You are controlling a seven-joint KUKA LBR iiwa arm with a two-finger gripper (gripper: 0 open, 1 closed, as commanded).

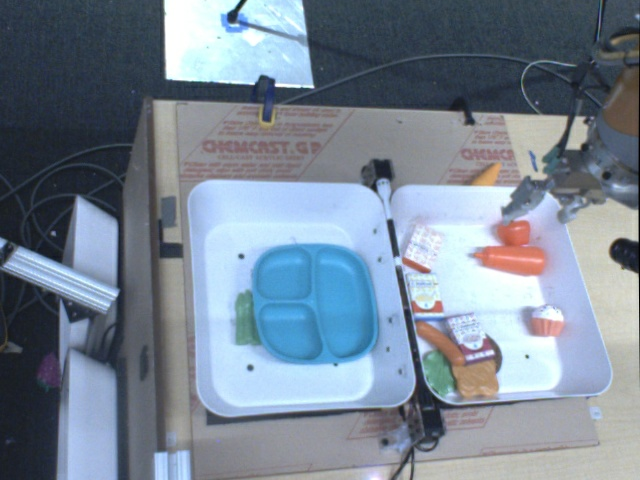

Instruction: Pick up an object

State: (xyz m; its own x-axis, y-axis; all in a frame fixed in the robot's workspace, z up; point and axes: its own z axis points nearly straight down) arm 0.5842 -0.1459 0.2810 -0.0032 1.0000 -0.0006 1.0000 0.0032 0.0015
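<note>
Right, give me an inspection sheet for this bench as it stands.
Surface: board bearing left bin and right bin.
Job's things: in right bin, tomato, carrot, cupcake, two packets, sausage, cookie.
Clutter: blue tray and green piece in left bin; orange piece on board.
Gripper: gripper above right bin's far edge, by the tomato, holding nothing.
Cables: one arcs across behind the board; bundle at left.
Surroundings: dark carpet, shiny sheet.

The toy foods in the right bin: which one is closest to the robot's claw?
The small red tomato. It sits right under the gripper, at the bin's far edge; the carrot lies just below it, the cupcake farther.
</note>
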